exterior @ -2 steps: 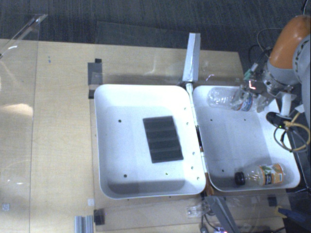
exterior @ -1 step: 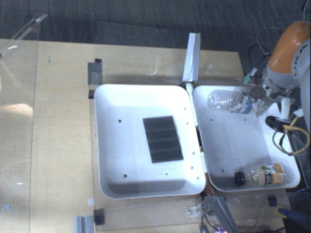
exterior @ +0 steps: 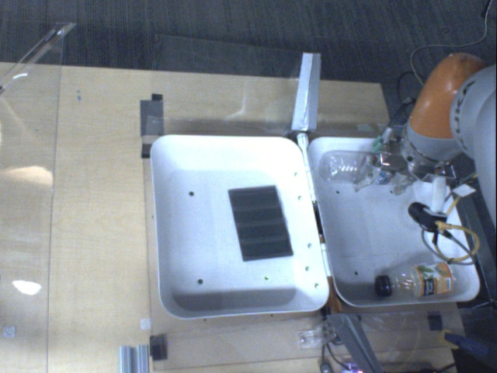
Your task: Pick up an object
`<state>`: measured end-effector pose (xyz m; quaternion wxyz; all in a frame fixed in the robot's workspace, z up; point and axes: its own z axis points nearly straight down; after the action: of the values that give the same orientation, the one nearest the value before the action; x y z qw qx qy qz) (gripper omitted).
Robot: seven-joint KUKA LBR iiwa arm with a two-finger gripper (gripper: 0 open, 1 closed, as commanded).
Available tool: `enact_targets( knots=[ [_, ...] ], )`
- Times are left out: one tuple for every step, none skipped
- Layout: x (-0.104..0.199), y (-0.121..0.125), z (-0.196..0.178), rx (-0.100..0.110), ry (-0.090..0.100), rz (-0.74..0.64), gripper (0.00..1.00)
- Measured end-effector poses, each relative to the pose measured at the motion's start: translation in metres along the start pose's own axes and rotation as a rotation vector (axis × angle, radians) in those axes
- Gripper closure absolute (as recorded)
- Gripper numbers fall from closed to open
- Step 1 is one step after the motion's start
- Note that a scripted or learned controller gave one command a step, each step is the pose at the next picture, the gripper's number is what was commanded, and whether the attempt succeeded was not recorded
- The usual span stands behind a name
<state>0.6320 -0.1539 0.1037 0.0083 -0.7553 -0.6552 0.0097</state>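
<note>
Two shallow white plastic bins side by side on a pale wooden bench (exterior: 93,231). In the left bin (exterior: 178,286), a dark grey ribbed rectangular block (exterior: 260,222), lying flat near the middle and tilted slightly off the bin's edges, well apart from every wall. In the right bin (exterior: 349,282), two bottles. Near the front right corner, a clear plastic bottle with a black cap and a yellow-brown label (exterior: 415,281), on its side, cap pointing left, close to the front wall. Near the back left corner, a crumpled clear plastic bottle (exterior: 345,167), also lying down, hard to make out against the white floor.

Reaching in from the right, the grey arm with its orange band (exterior: 439,92), the wrist low over the back part of the right bin. The two-finger gripper (exterior: 386,167) just at the right end of the crumpled bottle, perhaps touching it, though contact lost in glare and clutter. Cannot tell the gripper's state, nor confirm anything held. Black and yellow cables (exterior: 443,228) looping from the wrist over the right side of that bin.
</note>
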Motion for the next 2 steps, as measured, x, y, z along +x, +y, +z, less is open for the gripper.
enact_targets(
  knots=[
    [-0.015,0.022,0.002,0.046,0.010,-0.315,0.00],
    [-0.041,0.030,0.016,0.059,0.039,-0.386,0.00]
  ],
)
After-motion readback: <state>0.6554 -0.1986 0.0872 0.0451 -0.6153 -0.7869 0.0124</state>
